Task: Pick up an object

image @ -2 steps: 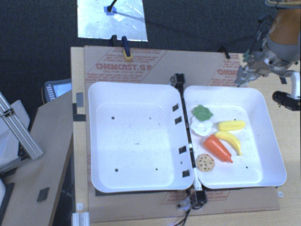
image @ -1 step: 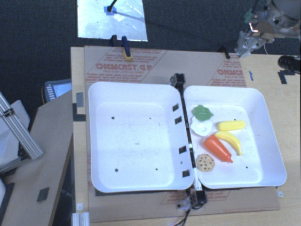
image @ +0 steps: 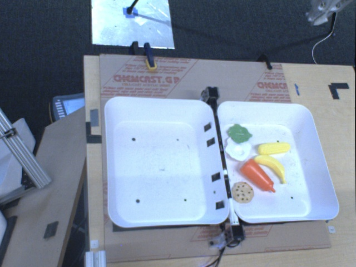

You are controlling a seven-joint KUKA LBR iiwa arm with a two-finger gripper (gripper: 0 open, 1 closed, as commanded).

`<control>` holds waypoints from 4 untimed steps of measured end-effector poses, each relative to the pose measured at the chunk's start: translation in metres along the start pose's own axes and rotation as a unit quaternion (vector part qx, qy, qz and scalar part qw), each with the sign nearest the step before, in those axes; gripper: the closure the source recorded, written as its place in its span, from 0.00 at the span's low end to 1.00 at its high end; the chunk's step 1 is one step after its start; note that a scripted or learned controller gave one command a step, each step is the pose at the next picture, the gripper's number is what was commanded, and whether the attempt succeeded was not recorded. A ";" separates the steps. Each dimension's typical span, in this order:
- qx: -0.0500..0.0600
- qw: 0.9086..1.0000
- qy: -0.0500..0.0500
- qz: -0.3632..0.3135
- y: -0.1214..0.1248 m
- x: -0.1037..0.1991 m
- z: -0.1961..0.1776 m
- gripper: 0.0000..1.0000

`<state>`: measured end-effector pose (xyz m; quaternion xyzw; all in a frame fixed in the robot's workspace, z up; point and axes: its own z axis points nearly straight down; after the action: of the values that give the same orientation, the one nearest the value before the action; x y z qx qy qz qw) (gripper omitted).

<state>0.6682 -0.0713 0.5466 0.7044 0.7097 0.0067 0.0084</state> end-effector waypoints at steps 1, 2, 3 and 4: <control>0.009 1.000 0.002 -0.001 0.001 0.070 0.012 1.00; 0.010 1.000 0.002 0.000 -0.019 0.148 0.011 1.00; 0.009 1.000 0.001 0.004 0.002 0.131 0.011 1.00; 0.010 1.000 0.001 0.004 0.001 0.128 0.011 1.00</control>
<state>0.6685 0.0565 0.5350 0.7071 0.7071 0.0007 0.0008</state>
